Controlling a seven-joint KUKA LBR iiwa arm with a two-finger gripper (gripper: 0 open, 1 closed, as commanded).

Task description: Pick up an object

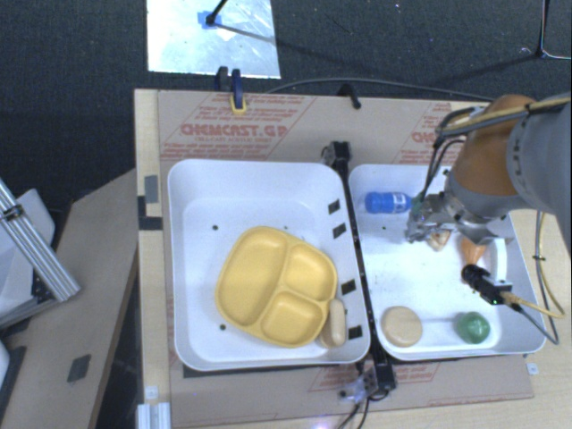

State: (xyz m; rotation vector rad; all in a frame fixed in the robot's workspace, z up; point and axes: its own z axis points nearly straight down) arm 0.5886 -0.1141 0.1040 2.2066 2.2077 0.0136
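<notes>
Gripper [427,231] low in right bin [429,347], fingers' state can't tell.
Blue bottle [387,203] lies just left of it, on its side, white cap; touching or not, unclear.

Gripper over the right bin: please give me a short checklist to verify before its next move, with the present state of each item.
1. Gripper is above the right bin: ok.
2. An object is held: cannot tell.
3. Blue bottle lies apart from the gripper, near the bin's far wall: ok.
4. Green ball and tan round piece lie free near the front wall: ok.
5. Orange object sits partly under the arm: not ok for a clear approach.
</notes>
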